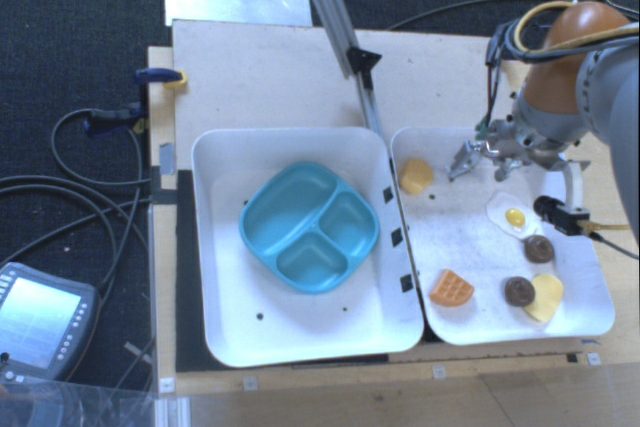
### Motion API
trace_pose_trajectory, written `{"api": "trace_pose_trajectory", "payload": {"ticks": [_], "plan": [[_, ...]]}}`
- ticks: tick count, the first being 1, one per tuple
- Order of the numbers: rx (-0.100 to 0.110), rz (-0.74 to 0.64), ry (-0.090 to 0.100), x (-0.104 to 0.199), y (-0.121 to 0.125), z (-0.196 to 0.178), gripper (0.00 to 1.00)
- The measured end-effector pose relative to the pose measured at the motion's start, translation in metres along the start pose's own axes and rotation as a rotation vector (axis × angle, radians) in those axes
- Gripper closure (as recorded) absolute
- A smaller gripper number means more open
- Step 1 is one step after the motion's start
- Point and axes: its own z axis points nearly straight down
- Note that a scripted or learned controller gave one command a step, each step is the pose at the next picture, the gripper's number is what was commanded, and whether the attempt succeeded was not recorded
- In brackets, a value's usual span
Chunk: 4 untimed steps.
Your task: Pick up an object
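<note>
My gripper [475, 174] hangs over the back of the right bin [600, 315], its two fingers spread open with nothing between them. A yellow chunk [416, 176] lies just left of the fingertips, apart from them. In front of the gripper lies a fried egg toy [511, 215]. Further forward are a brown round piece [539, 249], a second brown round piece [518, 291], a pale yellow piece [546, 298] and an orange waffle piece [451, 288].
A blue divided plate [310, 227] lies in the left bin [215, 315]. A grey pole [335, 10] slants down to the wall between the bins. Cables and a teach pendant [35, 320] lie on the floor at left.
</note>
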Motion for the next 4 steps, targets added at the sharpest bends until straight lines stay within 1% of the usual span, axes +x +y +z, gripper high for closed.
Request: {"api": "trace_pose_trajectory", "payload": {"ticks": [1, 2, 3, 4], "plan": [[-0.001, 0.000, 0.000, 0.000, 0.000, 0.035, 0.00], [-0.007, -0.001, -0.001, 0.000, 0.002, 0.021, 1.00], [-0.011, -0.004, -0.001, 0.005, 0.006, -0.043, 1.00], [-0.011, -0.005, -0.001, 0.004, 0.008, -0.099, 1.00]]}}
